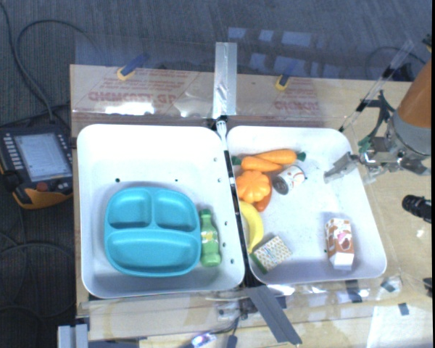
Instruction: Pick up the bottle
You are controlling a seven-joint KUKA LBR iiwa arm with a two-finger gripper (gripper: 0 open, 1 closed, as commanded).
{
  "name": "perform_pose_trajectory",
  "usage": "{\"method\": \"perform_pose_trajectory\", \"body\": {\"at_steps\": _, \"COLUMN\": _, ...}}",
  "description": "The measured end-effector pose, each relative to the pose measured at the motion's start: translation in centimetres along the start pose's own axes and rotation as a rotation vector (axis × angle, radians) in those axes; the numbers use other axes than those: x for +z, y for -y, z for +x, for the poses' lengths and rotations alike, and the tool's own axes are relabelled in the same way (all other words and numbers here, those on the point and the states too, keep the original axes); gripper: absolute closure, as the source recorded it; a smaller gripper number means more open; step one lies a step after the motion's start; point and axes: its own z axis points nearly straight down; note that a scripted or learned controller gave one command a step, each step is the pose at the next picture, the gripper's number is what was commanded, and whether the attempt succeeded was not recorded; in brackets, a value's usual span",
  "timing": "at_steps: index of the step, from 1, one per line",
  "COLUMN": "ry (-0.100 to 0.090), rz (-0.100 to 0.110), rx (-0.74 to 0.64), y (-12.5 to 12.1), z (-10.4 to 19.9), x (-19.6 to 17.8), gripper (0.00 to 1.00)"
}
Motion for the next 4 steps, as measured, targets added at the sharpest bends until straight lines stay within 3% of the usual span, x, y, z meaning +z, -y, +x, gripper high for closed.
{"method": "perform_pose_trajectory", "body": {"at_steps": 1, "ry": 0.006, "rz": -0.018, "rx": -0.187, "y": -6.4, "z": 1.3, "x": 6.9, "gripper": 0.00}}
{"method": "perform_pose_trajectory", "body": {"at_steps": 2, "ry": 0.006, "rz": -0.004, "rx": -0.556, "y": -10.3, "z": -0.1, "x": 6.3, "gripper": 0.00}}
{"method": "perform_pose_trajectory", "body": {"at_steps": 3, "ry": 0.010, "rz": -0.005, "rx": -0.558, "y": -10.4, "z": 0.0, "x": 5.2, "gripper": 1.00}}
{"method": "perform_pose_trajectory", "body": {"at_steps": 4, "ry": 0.010, "rz": -0.005, "rx": -0.558, "y": -10.4, "z": 0.0, "x": 5.2, "gripper": 0.00}}
